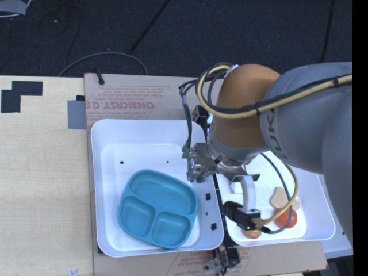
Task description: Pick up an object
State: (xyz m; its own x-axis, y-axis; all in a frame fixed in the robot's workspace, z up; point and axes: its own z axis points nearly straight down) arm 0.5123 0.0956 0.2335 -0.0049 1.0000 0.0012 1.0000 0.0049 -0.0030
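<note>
My hand [200, 168], grip state unreadable, hovers by the blue tray's [158, 209] upper-right corner; red-orange obj. [286, 218] lies farther off, in the other bin [323, 234].

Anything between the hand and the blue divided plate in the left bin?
Nothing visible. The hand hangs over the right edge of the left white bin, close beside the upper-right rim of the blue three-compartment plastic plate.
</note>
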